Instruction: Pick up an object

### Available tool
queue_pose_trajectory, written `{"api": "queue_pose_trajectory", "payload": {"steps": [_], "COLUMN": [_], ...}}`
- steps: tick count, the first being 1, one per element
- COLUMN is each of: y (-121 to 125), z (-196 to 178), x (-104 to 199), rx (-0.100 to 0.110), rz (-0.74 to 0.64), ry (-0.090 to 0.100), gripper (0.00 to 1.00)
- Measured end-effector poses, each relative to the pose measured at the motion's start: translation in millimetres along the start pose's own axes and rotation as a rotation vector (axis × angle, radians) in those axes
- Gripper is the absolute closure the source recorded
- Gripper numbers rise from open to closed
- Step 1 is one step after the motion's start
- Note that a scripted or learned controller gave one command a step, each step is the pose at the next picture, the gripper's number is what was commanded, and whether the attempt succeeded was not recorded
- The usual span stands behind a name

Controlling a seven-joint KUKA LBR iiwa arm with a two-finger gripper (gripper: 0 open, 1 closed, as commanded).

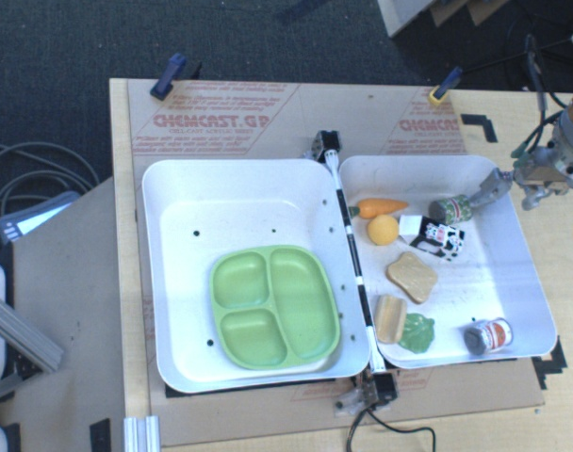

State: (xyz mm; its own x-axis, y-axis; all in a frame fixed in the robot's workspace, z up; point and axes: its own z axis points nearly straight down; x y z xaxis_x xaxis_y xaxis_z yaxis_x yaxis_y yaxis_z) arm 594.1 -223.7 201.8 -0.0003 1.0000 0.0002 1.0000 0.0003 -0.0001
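The claw is reaching in over the far right edge of the right bin and is sitting just beside a small green-labelled can near that bin's far side, but whether it is spread or pressed together I cannot tell, and nothing is showing as lifted, so by my judgement the pick is not yet done. The carrot, yellow ball, black-and-white box, bread slice and red-labelled can are all lying on the bin floor, while the green divided plate is resting in the left bin.
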Motion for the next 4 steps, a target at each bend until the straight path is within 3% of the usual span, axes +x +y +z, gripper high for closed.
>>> {"api": "queue_pose_trajectory", "payload": {"steps": [1,2,3,4], "y": [20.2,66.6,73.6,46.0], "z": [104.4,115.1,15.2,102.3], "x": [52.0,76.4,135.6,91.0], "rx": [-0.001,0.019,-0.004,-0.001], "rz": [0.000,0.007,-0.002,0.000], "ry": [-0.001,-0.005,-0.001,-0.001], "gripper": [0.00,0.00,0.00,0.00]}}
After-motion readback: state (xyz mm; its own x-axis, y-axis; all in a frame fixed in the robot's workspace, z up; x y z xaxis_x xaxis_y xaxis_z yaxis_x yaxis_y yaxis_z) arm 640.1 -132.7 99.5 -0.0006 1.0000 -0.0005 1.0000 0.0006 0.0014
